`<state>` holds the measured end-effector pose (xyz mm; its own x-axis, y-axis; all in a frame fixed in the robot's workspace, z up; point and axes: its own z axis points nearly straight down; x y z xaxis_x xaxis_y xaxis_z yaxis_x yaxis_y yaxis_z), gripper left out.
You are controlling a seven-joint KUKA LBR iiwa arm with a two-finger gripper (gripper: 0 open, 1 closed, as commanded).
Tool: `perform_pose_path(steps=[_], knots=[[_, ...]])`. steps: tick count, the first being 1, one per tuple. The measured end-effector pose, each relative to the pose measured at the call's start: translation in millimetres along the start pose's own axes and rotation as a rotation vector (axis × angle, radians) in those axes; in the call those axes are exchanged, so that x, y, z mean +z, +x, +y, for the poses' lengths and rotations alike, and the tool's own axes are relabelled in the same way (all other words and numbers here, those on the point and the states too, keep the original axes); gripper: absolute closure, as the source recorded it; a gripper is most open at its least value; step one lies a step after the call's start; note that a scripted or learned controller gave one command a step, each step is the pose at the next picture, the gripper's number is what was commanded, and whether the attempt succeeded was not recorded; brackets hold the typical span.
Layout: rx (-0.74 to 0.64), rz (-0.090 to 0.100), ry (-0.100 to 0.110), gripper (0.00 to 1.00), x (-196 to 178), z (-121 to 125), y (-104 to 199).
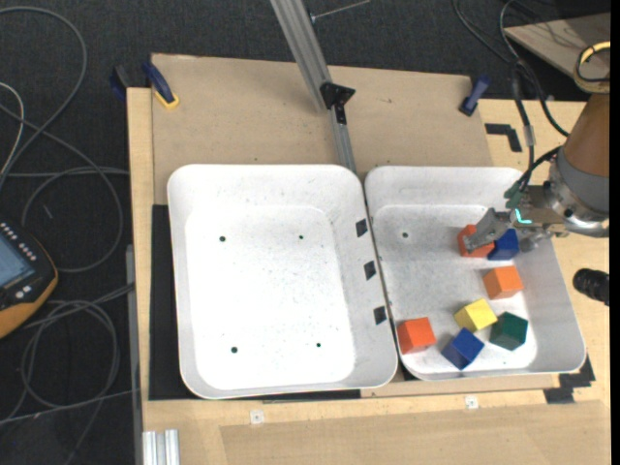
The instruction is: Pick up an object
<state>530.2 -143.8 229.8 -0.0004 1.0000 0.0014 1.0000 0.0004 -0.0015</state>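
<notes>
Claw [481, 237] low over red block [472, 241], blue block [504, 247]

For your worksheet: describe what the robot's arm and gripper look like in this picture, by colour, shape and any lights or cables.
The arm is a rounded grey cylinder with an orange-brown band above the wrist. Dark cables run down to it from the upper right. The gripper is grey metal, with a small teal light glowing on its body.

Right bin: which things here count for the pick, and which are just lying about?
For the pick: gripper; blocks in the right bin: orange, yellow, green, orange-red, blue.

Lying about: left bin, blue clamps, cables.
</notes>
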Motion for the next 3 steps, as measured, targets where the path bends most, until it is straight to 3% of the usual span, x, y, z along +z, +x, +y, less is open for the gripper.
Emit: perform_pose_path(steps=[3], knots=[[0.000,0.002,0.005,0.00,133.3,-2.5,3.0]])
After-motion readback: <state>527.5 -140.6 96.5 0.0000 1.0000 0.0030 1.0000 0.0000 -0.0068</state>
